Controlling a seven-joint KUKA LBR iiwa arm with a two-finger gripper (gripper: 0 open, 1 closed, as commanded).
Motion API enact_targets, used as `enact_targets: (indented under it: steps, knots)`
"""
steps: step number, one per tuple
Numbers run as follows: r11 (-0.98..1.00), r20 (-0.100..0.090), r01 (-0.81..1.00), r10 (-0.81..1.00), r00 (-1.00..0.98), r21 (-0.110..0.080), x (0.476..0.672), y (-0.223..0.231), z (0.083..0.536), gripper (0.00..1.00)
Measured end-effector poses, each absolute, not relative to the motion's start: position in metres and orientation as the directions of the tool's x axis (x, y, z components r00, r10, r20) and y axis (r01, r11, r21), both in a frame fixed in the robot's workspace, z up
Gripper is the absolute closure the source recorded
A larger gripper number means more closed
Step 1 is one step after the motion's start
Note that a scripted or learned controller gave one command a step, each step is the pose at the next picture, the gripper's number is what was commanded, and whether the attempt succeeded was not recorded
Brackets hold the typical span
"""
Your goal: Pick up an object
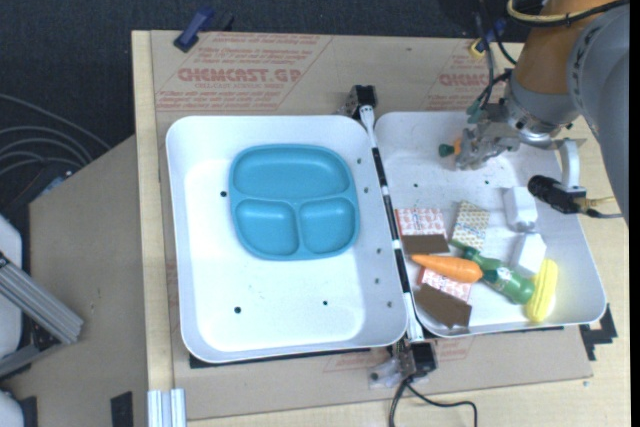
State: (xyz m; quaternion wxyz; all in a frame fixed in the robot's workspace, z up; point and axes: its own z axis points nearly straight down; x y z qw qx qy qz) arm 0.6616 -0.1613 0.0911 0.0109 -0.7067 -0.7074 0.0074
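Observation:
My gripper hangs low over the far part of the right bin, under the orange-banded wrist. A small dark and orange bit shows just left of it; I cannot make out what it is. Toward the bin's near side lie an orange carrot, a green bottle-shaped toy, a yellow corn cob, a checkered packet, a pink patterned packet and a brown-and-pink packet. All of these lie well in front of the gripper, apart from it.
The left bin holds a blue divided plate. A ridge with black clips separates the bins. Two small white pieces lie near the right bin's right wall. A blue clip rests on the bench's far left corner.

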Motion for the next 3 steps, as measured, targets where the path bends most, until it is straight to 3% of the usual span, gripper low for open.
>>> enact_targets:
  steps: [1,2,3]
  knots:
    - [0.001,0.005,1.0,1.0,-0.001,-0.023,0.6625,-0.1609,0.092,0.0]
    - [0.001,0.005,1.0,1.0,-0.001,-0.03,0.6611,-0.1616,0.1013,1.0]
    - [0.001,0.006,1.0,1.0,-0.001,-0.027,0.6621,-0.161,0.102,0.0]
